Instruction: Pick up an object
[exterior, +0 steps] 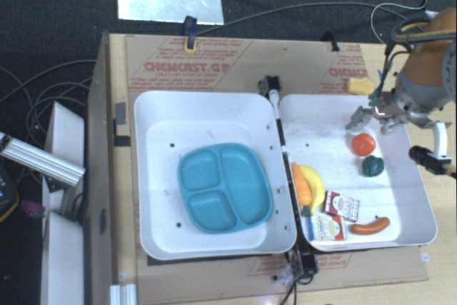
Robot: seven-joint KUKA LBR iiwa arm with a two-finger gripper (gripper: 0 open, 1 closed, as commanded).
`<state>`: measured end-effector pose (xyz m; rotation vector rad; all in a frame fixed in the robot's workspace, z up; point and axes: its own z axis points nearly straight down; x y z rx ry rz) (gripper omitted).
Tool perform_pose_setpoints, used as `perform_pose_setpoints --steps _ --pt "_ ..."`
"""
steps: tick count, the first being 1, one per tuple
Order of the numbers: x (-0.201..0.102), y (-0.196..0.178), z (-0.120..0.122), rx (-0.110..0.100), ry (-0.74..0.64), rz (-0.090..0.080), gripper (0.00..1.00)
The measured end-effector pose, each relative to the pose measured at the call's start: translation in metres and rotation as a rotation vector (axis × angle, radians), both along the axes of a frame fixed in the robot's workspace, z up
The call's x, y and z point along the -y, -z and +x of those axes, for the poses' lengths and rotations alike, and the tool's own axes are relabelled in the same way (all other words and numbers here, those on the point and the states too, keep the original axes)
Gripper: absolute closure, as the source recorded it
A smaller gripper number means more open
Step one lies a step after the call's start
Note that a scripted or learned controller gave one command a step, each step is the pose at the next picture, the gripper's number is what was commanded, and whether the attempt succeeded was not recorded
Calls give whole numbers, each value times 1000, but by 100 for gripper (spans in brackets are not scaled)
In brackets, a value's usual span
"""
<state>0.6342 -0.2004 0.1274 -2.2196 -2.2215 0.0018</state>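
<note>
Likely target: a red tomato (363,144) in the upper right part of the right bin (325,126), resting on the bin floor and not lifted.
Target shape: round, so no long axis to line up with; any approach angle across it looks equal.
Gripper (374,118): at the upper right of the frame, just above and a little to the right of the tomato in the picture. Two pale fingers (356,118) are spread apart with nothing between them, so it is open and carrying nothing.
Key relation: the tomato lies just below and slightly left of the fingertips in the frame, near but apart from them. I judge the coming move to be a short shift toward the lower left, then a descent.
Nearest neighbour: a dark green lump (372,166) sits just below and to the right of the tomato, close enough to be nudged by a wide grasp.
Other items, right bin: a banana (313,183) and an orange piece (301,186) against the left wall; two small printed packets (334,216) near the bottom edge; a sausage (369,226) at lower right.
Outside the bin: a yellow block (360,86) on the cardboard, above the gripper.
Left bin (161,114): holds a blue divided plate (224,186), well apart from the action.
Progress: judged early; nothing grasped yet.
</note>
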Motion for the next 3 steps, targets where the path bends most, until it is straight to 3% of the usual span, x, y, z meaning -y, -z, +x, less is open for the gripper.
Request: perform_pose_setpoints --steps 1,3 --pt "6 43 -7 2 0 -1 0" --pt "6 43 -32 3 -1 -1 0"
